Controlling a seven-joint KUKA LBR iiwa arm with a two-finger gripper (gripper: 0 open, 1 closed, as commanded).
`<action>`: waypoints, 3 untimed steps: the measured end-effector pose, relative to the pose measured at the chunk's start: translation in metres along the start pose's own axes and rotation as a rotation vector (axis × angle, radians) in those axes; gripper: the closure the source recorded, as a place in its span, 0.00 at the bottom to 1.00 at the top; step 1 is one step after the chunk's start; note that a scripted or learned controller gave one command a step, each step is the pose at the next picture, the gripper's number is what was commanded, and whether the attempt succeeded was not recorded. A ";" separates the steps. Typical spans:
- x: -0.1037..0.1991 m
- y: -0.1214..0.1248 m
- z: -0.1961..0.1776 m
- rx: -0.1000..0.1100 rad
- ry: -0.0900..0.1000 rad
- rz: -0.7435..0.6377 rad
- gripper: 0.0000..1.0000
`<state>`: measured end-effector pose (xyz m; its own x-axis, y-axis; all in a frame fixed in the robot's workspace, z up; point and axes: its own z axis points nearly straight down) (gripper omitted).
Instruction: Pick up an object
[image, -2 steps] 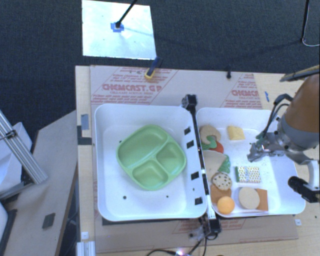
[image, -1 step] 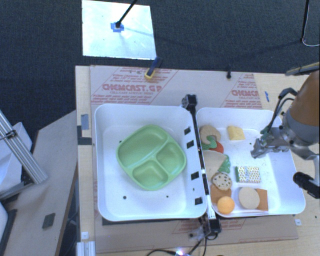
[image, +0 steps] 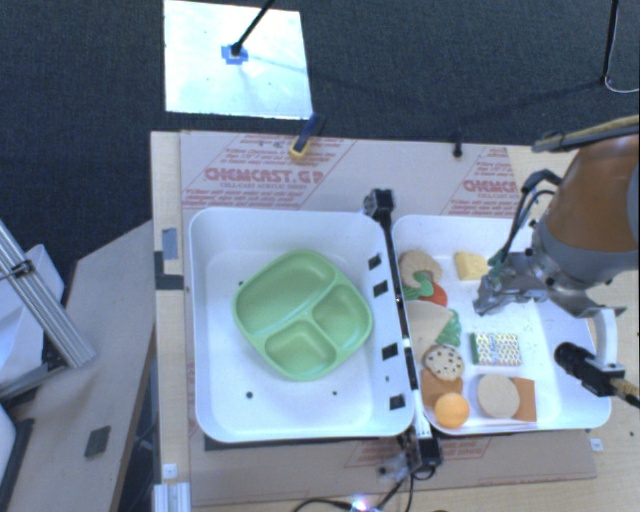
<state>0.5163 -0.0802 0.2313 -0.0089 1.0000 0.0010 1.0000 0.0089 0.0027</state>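
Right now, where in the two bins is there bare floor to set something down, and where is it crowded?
Left bin: bare floor rings the green divided plate, widest at its near corners. Right bin: toy food crowds the side by the divider, cookie, orange ball and round wafer packed close. The gripper hangs over its middle, above the sprinkled square.

A green divided plate (image: 303, 315) with three compartments lies tilted near the middle of the left white bin (image: 225, 400). At twelve o'clock from the bins, a sheet printed with red lettering (image: 265, 172) covers the bench, and a pale square panel (image: 238, 62) lies on the dark carpet beyond it.
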 end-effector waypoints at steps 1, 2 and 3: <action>0.045 0.015 0.012 0.001 0.000 0.000 1.00; 0.039 0.003 0.004 0.001 0.000 0.007 1.00; 0.047 0.013 -0.002 0.000 0.000 0.003 1.00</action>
<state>0.5286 -0.0328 0.2329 -0.0056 1.0000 0.0007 1.0000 0.0056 0.0023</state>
